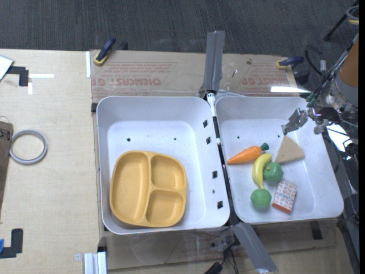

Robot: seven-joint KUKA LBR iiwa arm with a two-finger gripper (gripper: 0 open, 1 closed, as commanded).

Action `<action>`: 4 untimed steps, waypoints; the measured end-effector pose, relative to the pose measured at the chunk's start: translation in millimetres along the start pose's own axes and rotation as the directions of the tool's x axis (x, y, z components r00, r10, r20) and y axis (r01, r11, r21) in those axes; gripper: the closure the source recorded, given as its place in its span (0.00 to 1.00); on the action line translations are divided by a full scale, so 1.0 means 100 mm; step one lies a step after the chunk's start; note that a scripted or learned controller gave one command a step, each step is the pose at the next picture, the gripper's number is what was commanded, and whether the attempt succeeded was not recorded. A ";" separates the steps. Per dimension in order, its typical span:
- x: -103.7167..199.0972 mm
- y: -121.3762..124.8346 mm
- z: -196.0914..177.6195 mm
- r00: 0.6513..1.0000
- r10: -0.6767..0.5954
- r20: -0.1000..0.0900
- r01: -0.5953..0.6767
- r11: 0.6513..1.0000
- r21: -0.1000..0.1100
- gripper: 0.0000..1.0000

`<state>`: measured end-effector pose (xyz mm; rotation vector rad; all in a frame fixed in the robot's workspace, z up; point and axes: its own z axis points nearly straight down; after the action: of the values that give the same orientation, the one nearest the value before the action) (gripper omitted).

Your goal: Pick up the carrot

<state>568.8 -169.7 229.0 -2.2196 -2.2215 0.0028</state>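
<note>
My gripper (296,120) hangs over the right bin's (239,110) far right corner, just above the cheese wedge (290,151). I cannot tell its opening; nothing shows in its grasp. The carrot (246,154) lies to its left and nearer the camera, on the bin floor, long axis roughly left-right, green top pointing toward my gripper, beside the banana (260,169).

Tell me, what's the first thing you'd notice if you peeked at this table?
Probably the big yellow divided plate sitting alone in the left bin. Next, the bright pile of toy food in the right bin: an orange carrot lying on its side toward the middle wall, with a banana, two green fruits and a cheese wedge beside it. The gripper hangs over that bin's far right corner, away from the carrot.
</note>
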 end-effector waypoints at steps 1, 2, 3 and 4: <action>0.36 0.01 0.51 0.982 -0.190 0.000 0.190 0.982 0.000 0.00; 0.92 0.18 0.38 0.965 -0.261 0.001 0.261 0.965 -0.002 0.00; 0.61 0.14 1.29 0.909 -0.416 0.004 0.416 0.909 -0.014 0.00; 0.55 0.47 1.28 0.727 -0.687 0.011 0.687 0.726 -0.014 0.00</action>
<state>615.6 -114.9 100.4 -1.2469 -2.8985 -0.0116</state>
